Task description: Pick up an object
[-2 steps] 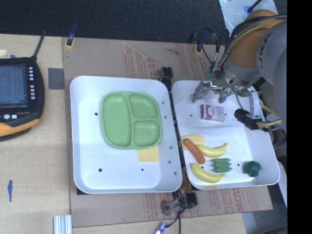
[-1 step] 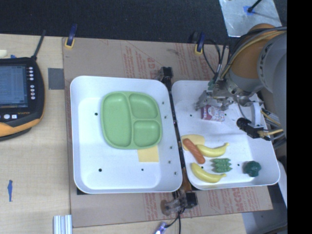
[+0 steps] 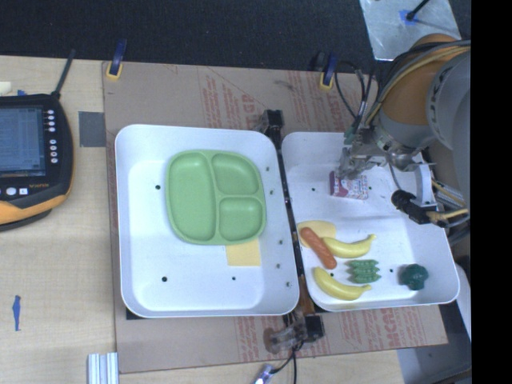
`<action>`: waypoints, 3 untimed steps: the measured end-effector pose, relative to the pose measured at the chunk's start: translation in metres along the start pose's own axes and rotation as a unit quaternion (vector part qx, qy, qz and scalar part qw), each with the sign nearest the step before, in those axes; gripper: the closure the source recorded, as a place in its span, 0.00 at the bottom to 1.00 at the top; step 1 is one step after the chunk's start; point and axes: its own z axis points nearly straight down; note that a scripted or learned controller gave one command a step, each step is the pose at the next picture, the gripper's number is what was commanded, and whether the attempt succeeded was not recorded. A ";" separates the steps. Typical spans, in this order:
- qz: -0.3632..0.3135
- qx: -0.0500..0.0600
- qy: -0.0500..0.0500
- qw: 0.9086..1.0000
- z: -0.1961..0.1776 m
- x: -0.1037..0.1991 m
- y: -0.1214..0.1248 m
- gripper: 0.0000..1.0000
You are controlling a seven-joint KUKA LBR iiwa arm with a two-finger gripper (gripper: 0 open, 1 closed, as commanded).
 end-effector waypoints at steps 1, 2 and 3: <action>0.000 0.000 0.000 1.000 0.000 0.000 0.000 0.00; -0.001 0.000 0.000 1.000 -0.011 -0.001 0.000 1.00; -0.001 0.001 0.000 1.000 -0.010 -0.001 0.000 0.00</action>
